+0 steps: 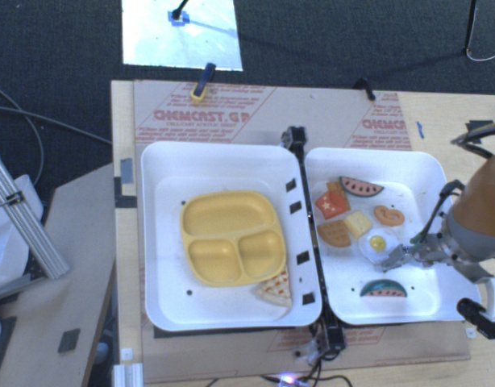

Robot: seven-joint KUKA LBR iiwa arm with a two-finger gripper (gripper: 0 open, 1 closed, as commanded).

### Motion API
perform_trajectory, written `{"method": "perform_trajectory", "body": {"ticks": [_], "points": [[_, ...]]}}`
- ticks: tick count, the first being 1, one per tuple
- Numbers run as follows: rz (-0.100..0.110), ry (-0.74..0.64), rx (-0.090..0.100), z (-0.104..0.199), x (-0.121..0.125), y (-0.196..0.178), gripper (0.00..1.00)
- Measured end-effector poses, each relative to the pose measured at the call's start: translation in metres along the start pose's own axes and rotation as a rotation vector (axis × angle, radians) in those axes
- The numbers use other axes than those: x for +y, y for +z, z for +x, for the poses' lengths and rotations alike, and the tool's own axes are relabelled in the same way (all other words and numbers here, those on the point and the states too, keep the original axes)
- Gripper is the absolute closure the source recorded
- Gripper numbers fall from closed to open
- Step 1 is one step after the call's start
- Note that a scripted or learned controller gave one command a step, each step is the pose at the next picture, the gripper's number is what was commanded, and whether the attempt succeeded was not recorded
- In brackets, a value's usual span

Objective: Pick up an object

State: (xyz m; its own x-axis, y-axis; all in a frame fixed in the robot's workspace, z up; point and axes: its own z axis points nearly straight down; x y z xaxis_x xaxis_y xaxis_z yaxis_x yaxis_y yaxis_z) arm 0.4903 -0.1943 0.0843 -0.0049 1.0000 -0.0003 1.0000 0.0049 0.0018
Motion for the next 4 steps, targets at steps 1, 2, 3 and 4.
{"method": "perform_trajectory", "body": {"ticks": [1, 2, 3, 4], "points": [[0.003, -0.006, 0.006, 0.085, 0.000, 0.001, 0.00], [-0.002, -0.002, 0.001, 0.104, -0.002, -0.026, 0.00], [-0.003, -0.001, 0.000, 0.102, -0.002, -0.035, 1.00], [-0.002, 0.000, 0.000, 0.102, -0.002, -0.035, 0.00]]}}
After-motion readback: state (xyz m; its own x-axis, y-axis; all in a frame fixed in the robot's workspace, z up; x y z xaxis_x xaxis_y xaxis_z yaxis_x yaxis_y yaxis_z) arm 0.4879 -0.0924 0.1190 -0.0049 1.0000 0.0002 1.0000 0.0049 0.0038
